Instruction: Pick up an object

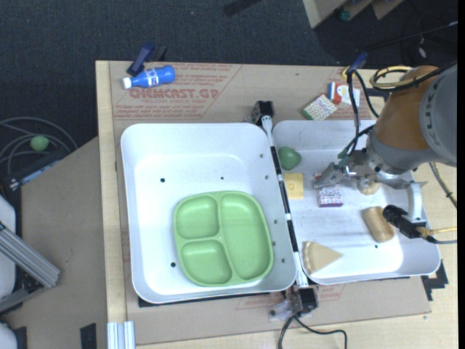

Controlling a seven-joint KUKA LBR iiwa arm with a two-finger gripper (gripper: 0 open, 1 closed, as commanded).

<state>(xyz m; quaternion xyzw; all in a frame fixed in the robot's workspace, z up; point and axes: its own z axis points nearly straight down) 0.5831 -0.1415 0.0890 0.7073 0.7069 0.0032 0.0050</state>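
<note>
The right bin (407,264) holds several small objects: a green rounded piece (289,157), a yellow square block (293,187), a small purple-and-white packet (330,198), a brown loaf-shaped piece (378,224) and a tan wedge (320,255). My gripper (340,174) is low over the middle of this bin, just above and beside the packet. The grey arm with its orange band (403,118) reaches in from the right and hides part of the bin's far right side. I see nothing clearly held.
The left bin (145,151) holds a green divided plate (221,237). On the bench behind the bins lie a blue-and-white bottle (149,77) and a small patterned card (320,107). Black clips (263,111) sit on the divider, and cables run at the right.
</note>
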